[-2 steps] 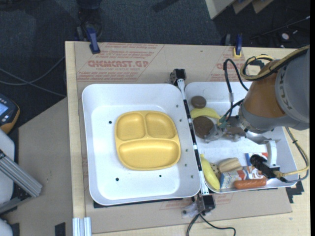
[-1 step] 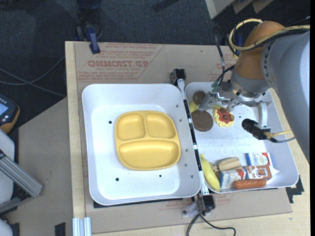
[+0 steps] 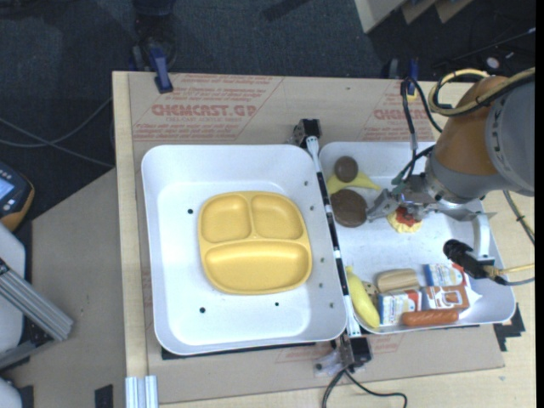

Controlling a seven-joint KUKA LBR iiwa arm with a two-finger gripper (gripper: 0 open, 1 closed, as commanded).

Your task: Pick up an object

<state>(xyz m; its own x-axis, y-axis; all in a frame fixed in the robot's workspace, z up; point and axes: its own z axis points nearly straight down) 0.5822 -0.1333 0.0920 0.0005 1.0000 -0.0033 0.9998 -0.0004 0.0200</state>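
My gripper [image 3: 401, 204] hangs low over the upper middle of the right bin [image 3: 476, 228]. A small red and yellow object [image 3: 407, 220] lies right under it, partly hidden by it. Whether the gripper touches it I cannot tell. Just left of the gripper sits a brown round object [image 3: 348, 208], with a smaller brown round one [image 3: 345, 168] behind it and a yellow piece [image 3: 366, 181] between them. Along the bin's front lie a banana [image 3: 364, 301], a tan bun [image 3: 399, 279], a printed carton [image 3: 435, 294] and a red sausage [image 3: 430, 317].
The left bin [image 3: 170, 228] holds a yellow divided plate [image 3: 253, 242]. A black divider rail [image 3: 327, 219] runs between the two bins. The arm's grey and orange wrist [image 3: 484, 143] covers the right bin's far right corner.
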